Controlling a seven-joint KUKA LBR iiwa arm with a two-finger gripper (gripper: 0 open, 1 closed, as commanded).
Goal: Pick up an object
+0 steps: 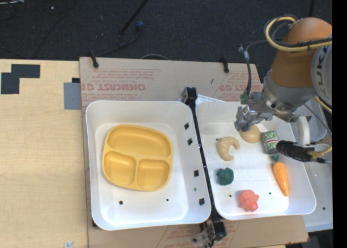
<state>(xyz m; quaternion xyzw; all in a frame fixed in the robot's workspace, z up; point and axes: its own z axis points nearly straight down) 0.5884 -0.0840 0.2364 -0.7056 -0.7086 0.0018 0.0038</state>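
Pink toy (248, 200) lies low; fingers (245, 121) touch beige lump (251, 134).

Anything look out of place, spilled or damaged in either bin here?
Nothing stands out. The yellow divided plate lies flat in the left bin; the croissant, carrot, green piece and pink piece lie apart in the right bin.

We cannot make out the fingers of the gripper (246, 118); they blur into a dark metal cluster. It covers the far edge of a pale round object (250, 134), too indistinct to name. The arm (301, 63) runs off the right edge. The print on a small green can (269, 142) is unreadable.
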